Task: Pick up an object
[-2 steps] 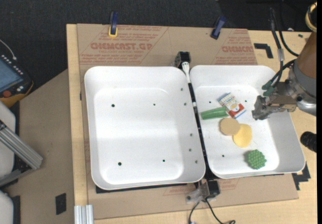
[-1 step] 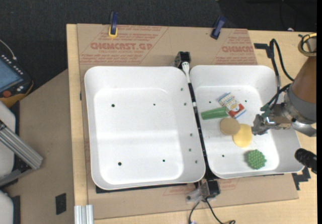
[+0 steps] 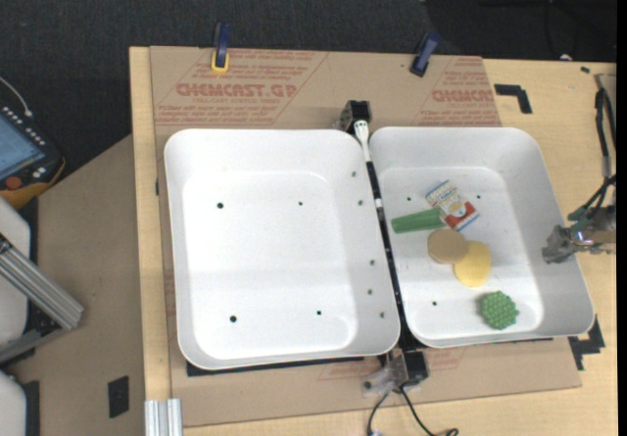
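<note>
Several small objects lie in the right bin (image 3: 519, 155). A green stick (image 3: 416, 221) rests near the bin's left wall. Just right of it is a small white, blue and red box (image 3: 452, 206). Below them, a tan round disc (image 3: 448, 247) touches a yellow lump (image 3: 473, 266). A green bumpy ball (image 3: 498, 310) sits near the bin's front edge.
The left bin (image 3: 196, 160) is bare white. A black divider (image 3: 377, 218) runs between the bins. A small grey metal piece with cables (image 3: 573, 236) sits at the right bin's right rim. Blue clamps (image 3: 425, 52) hold the cardboard at the back.
</note>
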Motion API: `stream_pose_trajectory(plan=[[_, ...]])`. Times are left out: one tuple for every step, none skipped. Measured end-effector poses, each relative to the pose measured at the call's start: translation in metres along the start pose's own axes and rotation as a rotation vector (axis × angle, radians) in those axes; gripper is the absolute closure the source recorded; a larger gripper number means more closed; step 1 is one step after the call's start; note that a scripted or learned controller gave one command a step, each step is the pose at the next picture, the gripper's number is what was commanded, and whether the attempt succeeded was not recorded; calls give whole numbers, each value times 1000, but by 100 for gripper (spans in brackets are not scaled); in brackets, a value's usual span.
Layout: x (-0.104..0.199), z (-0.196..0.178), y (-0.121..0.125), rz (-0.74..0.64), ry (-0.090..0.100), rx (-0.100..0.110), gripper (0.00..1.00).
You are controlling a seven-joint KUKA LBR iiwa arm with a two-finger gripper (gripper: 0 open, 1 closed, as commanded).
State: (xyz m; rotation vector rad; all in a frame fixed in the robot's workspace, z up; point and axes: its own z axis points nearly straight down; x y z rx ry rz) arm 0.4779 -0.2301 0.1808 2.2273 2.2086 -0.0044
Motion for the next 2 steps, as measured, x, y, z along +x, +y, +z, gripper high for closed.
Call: stream_pose_trajectory(plan=[[62, -140, 84, -19, 1, -19, 100], [28, -114, 1, -2, 7, 7, 100]])
